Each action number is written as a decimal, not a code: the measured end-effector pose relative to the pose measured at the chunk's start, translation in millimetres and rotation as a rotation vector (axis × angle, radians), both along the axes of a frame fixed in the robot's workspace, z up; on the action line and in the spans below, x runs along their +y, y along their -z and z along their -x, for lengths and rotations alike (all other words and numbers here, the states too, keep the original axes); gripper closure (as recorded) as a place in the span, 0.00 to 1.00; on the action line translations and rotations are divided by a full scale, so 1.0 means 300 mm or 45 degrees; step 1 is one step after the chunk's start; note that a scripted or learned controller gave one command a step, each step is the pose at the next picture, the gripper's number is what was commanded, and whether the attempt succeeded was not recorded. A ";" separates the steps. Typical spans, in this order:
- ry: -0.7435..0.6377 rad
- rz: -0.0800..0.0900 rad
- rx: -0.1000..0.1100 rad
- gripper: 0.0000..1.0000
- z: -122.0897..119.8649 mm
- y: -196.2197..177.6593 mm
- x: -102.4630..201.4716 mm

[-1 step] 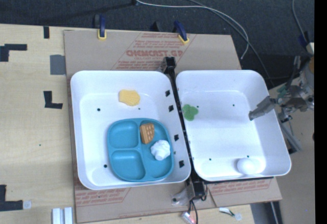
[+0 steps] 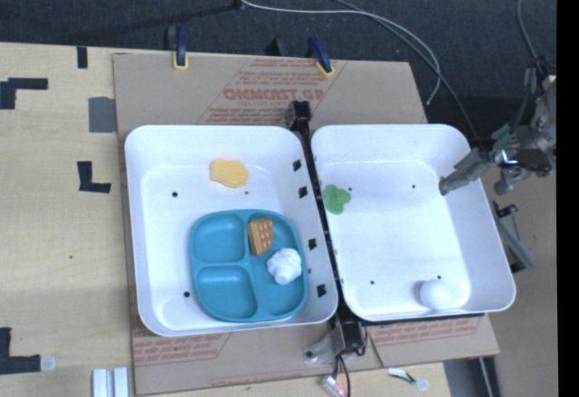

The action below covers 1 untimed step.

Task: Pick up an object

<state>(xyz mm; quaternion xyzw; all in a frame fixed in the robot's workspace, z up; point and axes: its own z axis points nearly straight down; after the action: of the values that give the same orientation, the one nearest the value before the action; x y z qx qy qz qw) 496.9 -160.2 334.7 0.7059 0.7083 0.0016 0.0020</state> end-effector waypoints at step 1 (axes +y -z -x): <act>0.000 -0.001 0.007 0.00 -0.163 -0.010 0.090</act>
<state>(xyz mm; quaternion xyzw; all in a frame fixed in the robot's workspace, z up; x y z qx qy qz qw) 545.8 -133.4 337.8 0.7059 0.7083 -0.0001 -0.0002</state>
